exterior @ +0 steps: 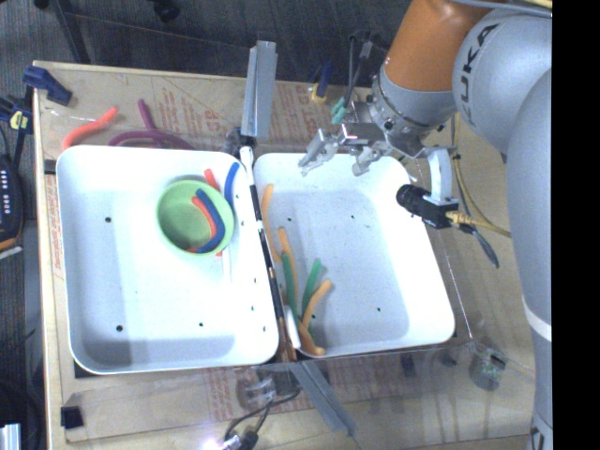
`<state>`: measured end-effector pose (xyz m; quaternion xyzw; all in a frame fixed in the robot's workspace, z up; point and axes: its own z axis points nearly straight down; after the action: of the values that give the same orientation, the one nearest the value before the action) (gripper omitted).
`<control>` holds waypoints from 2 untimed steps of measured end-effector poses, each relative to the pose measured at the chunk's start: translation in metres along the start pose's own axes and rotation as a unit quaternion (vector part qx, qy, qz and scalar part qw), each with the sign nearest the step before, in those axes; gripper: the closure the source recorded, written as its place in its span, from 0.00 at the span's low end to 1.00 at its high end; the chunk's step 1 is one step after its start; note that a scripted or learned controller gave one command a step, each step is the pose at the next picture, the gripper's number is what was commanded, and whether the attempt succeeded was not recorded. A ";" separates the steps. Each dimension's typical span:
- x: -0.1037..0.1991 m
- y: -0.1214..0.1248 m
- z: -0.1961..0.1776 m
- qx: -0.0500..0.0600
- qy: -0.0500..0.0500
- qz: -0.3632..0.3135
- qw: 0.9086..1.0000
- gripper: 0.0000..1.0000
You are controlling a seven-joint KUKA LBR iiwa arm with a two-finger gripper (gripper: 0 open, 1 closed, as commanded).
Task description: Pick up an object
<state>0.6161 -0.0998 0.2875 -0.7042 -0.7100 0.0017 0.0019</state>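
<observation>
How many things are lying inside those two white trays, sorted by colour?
Green bowl: 1
Red strip: 1
Blue strip: 1
Orange strips: 3
Green strips: 2
Total: 8, though the heap in the right bin is hard to separate.

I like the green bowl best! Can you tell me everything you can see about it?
The green bowl is round, light green and looks like plastic. It sits open side up in the left bin, toward the far side and nearer the divider between the bins. Curved strips rest inside along its right side: a red one and a blue one. The gripper is away over the other bin.
</observation>
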 end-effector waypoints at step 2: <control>-0.020 -0.085 0.192 -0.007 -0.007 -0.108 0.994 0.00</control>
<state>0.5301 -0.1209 0.0961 -0.6230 -0.7822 0.0014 -0.0082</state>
